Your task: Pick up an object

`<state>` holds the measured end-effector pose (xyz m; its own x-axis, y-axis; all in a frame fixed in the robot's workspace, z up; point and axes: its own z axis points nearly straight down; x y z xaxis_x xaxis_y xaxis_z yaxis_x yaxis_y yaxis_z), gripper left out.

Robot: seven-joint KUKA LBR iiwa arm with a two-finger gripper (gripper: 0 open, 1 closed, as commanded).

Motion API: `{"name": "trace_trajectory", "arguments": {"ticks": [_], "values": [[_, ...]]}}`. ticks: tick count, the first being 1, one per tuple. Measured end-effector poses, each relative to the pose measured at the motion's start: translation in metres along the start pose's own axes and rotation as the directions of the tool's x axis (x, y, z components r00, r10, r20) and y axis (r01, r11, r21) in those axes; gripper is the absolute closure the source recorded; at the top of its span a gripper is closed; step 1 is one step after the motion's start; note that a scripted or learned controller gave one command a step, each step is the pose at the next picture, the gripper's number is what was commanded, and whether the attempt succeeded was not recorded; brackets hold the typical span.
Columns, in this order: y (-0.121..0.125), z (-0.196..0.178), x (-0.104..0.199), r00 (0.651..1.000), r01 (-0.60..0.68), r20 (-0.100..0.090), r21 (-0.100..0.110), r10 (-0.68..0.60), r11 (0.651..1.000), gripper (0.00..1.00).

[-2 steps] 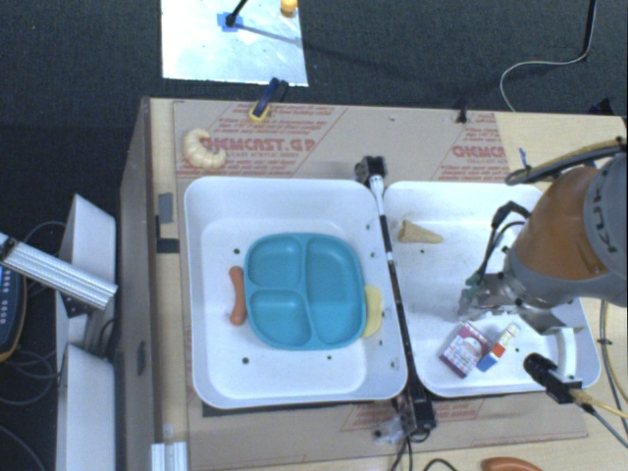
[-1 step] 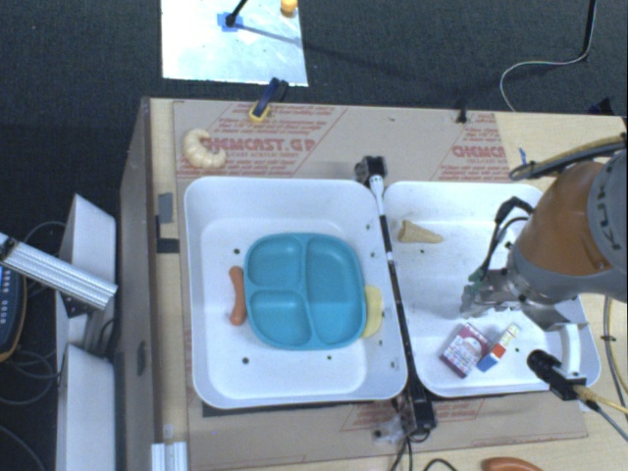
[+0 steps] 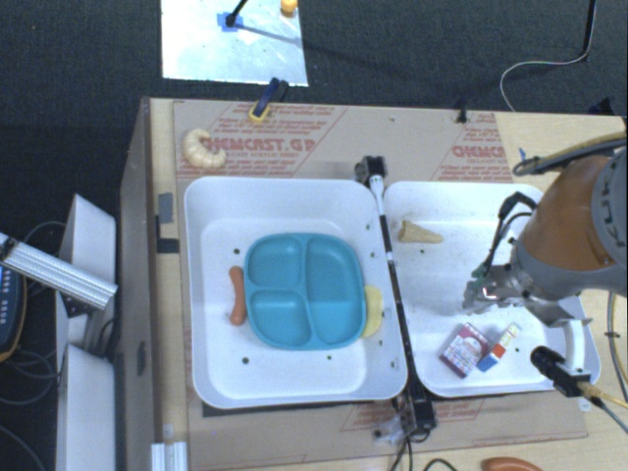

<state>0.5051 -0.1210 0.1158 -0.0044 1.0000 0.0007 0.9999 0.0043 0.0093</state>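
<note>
Packet [image 3: 463,349], small, purple and white, lies flat on the floor of the right-hand bin [image 3: 442,283], near its front wall and just below the hand [image 3: 488,292]. The hand hangs over the middle of that bin, apart from the packet, with nothing seen in its grip; whether it is wide or narrow I cannot tell from this angle. The grey and orange arm [image 3: 574,234] reaches in over the bin's right side.

Just beside the packet, on its right, lies a little red, white and blue piece [image 3: 496,351]; whether the two touch is unclear. Toward the back of the same bin, well apart from the hand, rests a tan wedge [image 3: 420,232].

Across the divide, the left-hand bin [image 3: 221,263] holds a blue sectioned plate [image 3: 280,263] in its middle. An orange-brown sausage [image 3: 236,295] lies lengthwise just beside the plate's left edge, and a yellow piece [image 3: 374,310] peeks out at its right edge.

Behind the bins, on the cardboard-covered table [image 3: 324,135], sit a pale curled thing [image 3: 203,147] and a yellow and dark item [image 3: 265,101].
</note>
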Motion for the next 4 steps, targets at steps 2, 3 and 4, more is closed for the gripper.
{"name": "trace_trajectory", "arguments": {"ticks": [2, 3, 4], "values": [[-0.014, 0.031, -0.040, 1.000, -0.004, 0.001, 0.008, 0.004, 1.000, 0.00], [0.101, 0.032, -0.022, 1.000, 0.000, 0.001, 0.006, 0.000, 1.000, 0.00], [-0.012, -0.013, -0.087, 1.000, -0.003, 0.003, 0.008, 0.003, 1.000, 0.00]]}}
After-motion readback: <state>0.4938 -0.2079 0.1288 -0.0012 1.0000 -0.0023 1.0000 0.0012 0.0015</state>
